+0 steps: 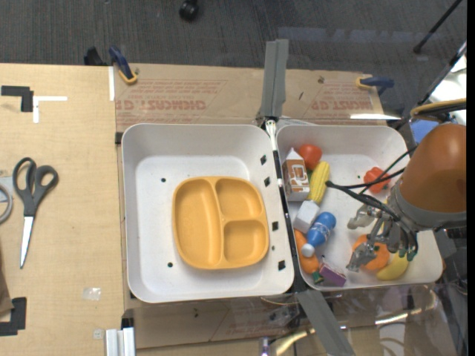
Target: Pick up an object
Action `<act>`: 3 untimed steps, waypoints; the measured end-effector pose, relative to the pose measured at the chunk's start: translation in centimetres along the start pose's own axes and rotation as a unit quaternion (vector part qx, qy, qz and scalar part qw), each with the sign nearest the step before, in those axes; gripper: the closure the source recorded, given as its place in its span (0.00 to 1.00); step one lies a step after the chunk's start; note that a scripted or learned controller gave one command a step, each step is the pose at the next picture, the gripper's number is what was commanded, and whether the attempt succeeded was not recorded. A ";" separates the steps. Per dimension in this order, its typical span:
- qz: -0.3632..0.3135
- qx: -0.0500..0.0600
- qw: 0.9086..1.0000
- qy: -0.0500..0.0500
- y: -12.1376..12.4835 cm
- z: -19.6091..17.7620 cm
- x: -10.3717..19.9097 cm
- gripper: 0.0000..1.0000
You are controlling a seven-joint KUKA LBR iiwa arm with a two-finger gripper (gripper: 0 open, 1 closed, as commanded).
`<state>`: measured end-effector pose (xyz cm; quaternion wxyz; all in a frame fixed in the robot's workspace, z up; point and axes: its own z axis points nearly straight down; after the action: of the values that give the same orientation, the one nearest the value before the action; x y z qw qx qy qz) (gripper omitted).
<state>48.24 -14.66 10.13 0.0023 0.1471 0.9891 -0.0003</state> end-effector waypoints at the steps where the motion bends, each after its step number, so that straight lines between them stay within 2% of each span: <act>1: -0.001 0.000 1.000 -0.002 0.0 -1.0 -0.2 1.00; 2: -0.001 0.000 1.000 -0.002 0.1 -0.9 -0.2 0.00; 3: -0.015 0.000 1.000 -0.003 4.7 0.8 1.6 0.00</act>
<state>48.07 -9.70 9.37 0.0052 0.1322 0.9912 -0.0012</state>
